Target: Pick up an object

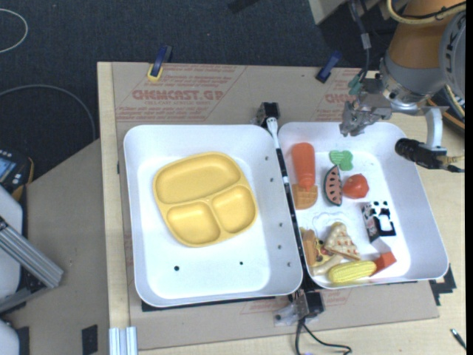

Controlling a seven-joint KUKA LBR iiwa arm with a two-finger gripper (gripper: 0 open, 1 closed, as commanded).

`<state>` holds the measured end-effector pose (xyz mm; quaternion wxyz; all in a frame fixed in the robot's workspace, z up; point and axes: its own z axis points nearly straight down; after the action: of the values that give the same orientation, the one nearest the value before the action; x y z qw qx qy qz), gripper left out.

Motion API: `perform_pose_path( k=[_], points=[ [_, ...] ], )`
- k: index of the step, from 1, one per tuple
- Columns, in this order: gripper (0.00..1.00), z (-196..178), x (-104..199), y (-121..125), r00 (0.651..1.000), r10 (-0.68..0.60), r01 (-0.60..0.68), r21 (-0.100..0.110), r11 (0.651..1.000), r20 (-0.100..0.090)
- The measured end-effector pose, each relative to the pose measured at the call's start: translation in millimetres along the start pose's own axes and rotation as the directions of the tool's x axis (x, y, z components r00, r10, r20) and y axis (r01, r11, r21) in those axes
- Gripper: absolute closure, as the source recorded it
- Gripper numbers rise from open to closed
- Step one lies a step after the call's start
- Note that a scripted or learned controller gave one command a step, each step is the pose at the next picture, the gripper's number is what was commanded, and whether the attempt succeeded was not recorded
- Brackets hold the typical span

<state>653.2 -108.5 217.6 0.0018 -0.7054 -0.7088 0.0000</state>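
Bench: two bins. Right bin (421,220): carrot (302,163), tomato (355,186), corn (350,272). My gripper (358,121) hovers over its far edge, seemingly nothing held; finger state unclear. Step: approach. Next: descend onto one item.

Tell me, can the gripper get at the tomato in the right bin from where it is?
Probably yes. The gripper hangs over the right bin's far edge, and the tomato lies uncovered just nearer, though the watermelon slice crowds its left side.
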Motion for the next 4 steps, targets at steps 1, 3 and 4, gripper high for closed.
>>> perform_pose_path(
  k=[1,3,4],
  points=[
    [1.0,-11.8,51.1,-16.2,1.0,-0.001,0.001,-0.001,1.0,-0.001],
    [1.0,-7.7,157.2,-68.3,1.0,-0.001,0.001,0.002,1.0,-0.001],
    [1.0,-11.1,152.8,-79.0,1.0,0.006,-0.006,0.001,1.0,0.001]
  ],
)
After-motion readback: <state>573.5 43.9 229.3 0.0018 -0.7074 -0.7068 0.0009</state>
